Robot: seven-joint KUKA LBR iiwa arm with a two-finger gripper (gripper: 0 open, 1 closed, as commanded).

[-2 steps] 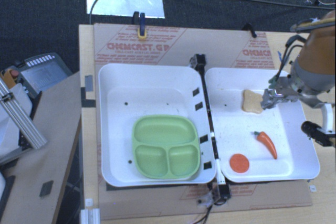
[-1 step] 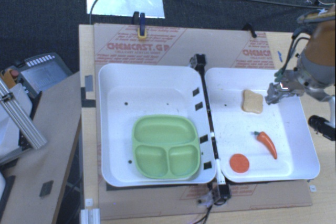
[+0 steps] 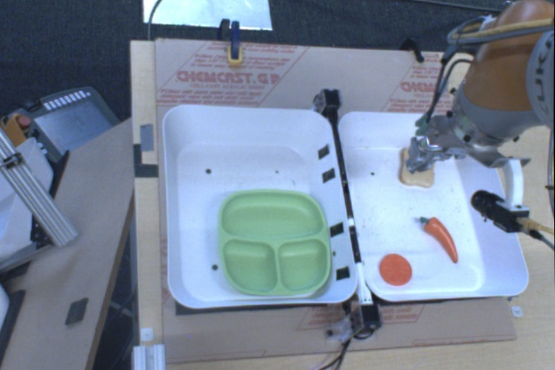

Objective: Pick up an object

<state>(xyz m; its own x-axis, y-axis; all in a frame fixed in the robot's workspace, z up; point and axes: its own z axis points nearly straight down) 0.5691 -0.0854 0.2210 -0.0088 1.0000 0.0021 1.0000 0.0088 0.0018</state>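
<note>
In the right bin point(image 3: 373, 143) a flat tan piece point(image 3: 418, 178) lies toward the back, partly hidden under the gripper. My gripper point(image 3: 423, 154) hangs low right over its top edge, on the grey arm that comes in from the right. A red chili pepper with a green stem point(image 3: 440, 237) lies nearer the front of the same bin. An orange-red round disc point(image 3: 396, 269) sits by the bin's front wall.
The left bin point(image 3: 199, 143) holds a green plate with three compartments point(image 3: 276, 241) toward its front. A black clip row point(image 3: 340, 186) runs along the divide between the bins. Brown cardboard point(image 3: 286, 74) lies under both bins.
</note>
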